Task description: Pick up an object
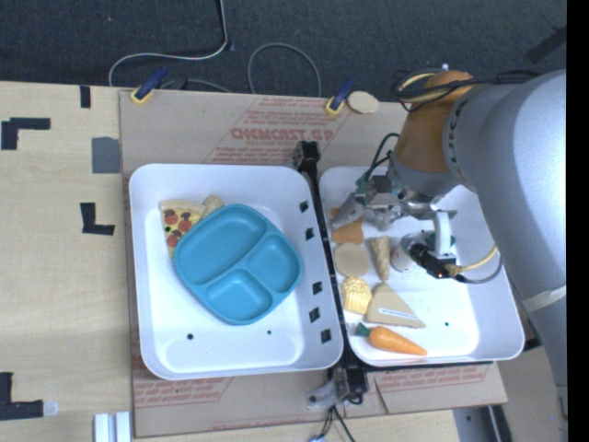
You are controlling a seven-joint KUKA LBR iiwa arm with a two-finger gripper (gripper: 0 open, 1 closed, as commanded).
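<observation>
My gripper (361,208) hangs low over the far left part of the right bin (488,334), just above a tan bread-like piece (347,234). Several toy foods lie in front of it: a pale round disc (350,261), a cream cone-shaped piece (380,256), a yellow corn cob (356,295), a pale wedge (394,308) and an orange carrot (398,341). The wrist and its cables hide what lies right under the gripper.
The left bin (156,339) holds a blue divided plate (237,261) and a pizza slice (179,219) half tucked under the plate's far left edge. A black divider (317,247) runs between the bins. The grey arm (525,182) covers the right bin's far right side.
</observation>
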